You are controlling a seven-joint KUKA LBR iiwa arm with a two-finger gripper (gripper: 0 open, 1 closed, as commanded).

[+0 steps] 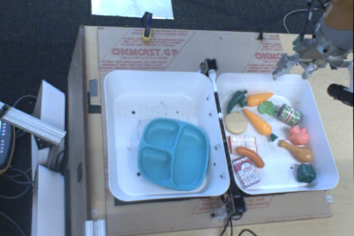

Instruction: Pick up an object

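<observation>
- The gripper [293, 65] hangs above the far edge of the right bin [323, 135], near its far right corner. Its two fingers are spread apart with nothing between them.
- No object has been picked yet; every candidate lies in the right bin, below and nearer than the gripper.
- Risk, as I judge it: the toys are crowded. The orange carrot [259, 122] touches the green leafy piece [266, 108] and runs just beside the round beige disc [235, 123], so the fingers could land on two things or push one aside.
- The small can [288, 114] and the drumstick [296, 151] are rounded and could roll or squirt out of a pinch.
- The flat cards [246, 170] by the near left corner lie flush on the floor, and I expect fingers would skate over them.
- Things against the bin walls, like the dark green pepper [305, 173] near the near right corner, leave little room for a finger.
- Count in the right bin: two carrots, one chili-like green pod [237, 99], one disc, one can, one pink toy [298, 135], one drumstick, one sausage [250, 156], one pepper, about two cards.
- The left bin [119, 119] holds one blue divided plate [173, 153].
</observation>
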